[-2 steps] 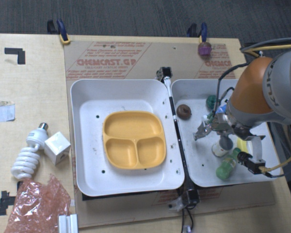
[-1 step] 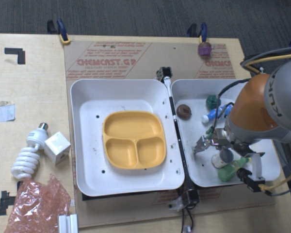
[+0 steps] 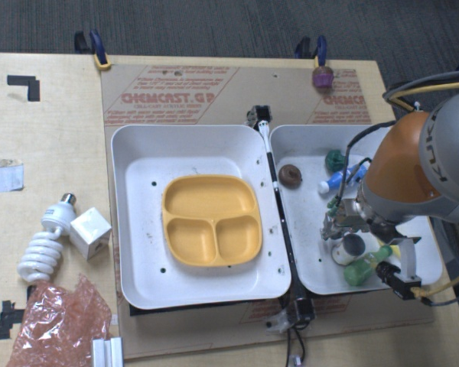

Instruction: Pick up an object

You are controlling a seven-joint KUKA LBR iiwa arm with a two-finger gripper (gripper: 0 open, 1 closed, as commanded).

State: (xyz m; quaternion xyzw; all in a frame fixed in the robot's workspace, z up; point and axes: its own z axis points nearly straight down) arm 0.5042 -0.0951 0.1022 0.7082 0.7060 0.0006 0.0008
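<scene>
The hand hangs low in the right bin; its state cannot be told. The green toy at lower right looks light, rigid; grip its narrow middle.

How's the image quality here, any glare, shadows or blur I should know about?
Camera view: even overhead light, with the left bin bright but not blown out; the yellow tray casts a soft shadow; the arm shades the right bin; small objects near the gripper look soft and hard to identify.
</scene>
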